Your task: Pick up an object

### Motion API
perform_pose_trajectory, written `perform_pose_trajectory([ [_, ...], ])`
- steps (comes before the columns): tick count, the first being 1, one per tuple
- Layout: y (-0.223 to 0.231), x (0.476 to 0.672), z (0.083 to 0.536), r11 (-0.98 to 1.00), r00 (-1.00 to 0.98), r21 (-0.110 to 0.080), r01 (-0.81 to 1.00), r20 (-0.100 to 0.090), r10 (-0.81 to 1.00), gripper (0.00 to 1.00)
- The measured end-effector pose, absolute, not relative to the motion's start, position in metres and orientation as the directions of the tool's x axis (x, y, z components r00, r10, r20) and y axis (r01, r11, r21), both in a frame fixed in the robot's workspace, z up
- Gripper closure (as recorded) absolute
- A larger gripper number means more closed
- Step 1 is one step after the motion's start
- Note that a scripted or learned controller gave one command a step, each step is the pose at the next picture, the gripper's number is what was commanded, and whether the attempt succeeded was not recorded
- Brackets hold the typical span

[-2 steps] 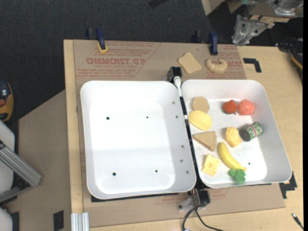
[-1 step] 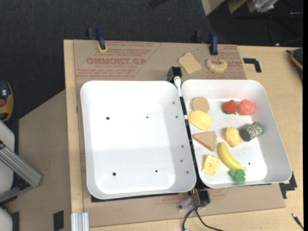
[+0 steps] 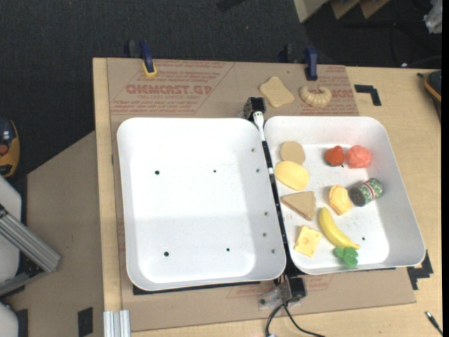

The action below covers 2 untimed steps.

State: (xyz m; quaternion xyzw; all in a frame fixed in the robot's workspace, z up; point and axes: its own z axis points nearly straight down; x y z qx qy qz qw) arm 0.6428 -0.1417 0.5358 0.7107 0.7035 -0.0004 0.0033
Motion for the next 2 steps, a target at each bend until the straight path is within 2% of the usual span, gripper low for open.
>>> perform_pose_trajectory([
  [1, -0.228, 0.658, 0.534, -0.008, 0.008, 0.003, 1.0, -0.006, 1.0, 1.0],
  [2, -0.223, 0.667, 0.512, 0.001, -0.001, -0.002, 1.0, -0.001, 1.0, 1.0],
])
